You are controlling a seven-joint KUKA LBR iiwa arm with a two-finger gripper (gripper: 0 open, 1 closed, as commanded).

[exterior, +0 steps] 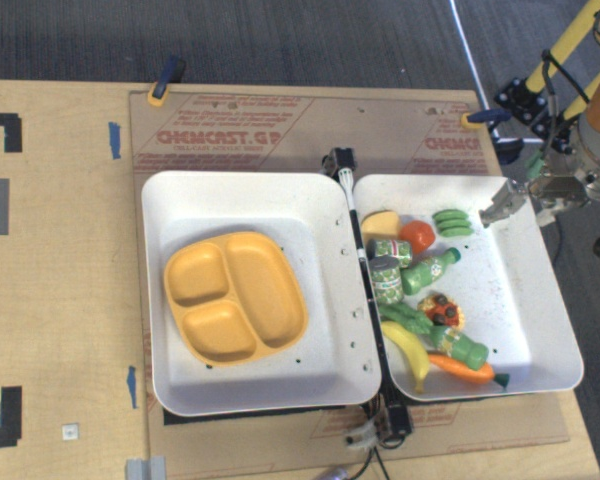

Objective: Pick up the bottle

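Your gripper point(504, 204) sits at the right bin's point(540, 298) far right rim, partly blurred; you cannot tell how its jaws stand. The bottle point(429, 269), smooth green plastic with a narrow neck, lies tilted mid-bin among toy food. A yellow sectioned plate point(236, 294) fills the left bin point(180, 208).

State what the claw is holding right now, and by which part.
Nothing. The claw hangs over the right bin's far right corner with nothing between its fingers; the green bottle lies apart in the bin, untouched.
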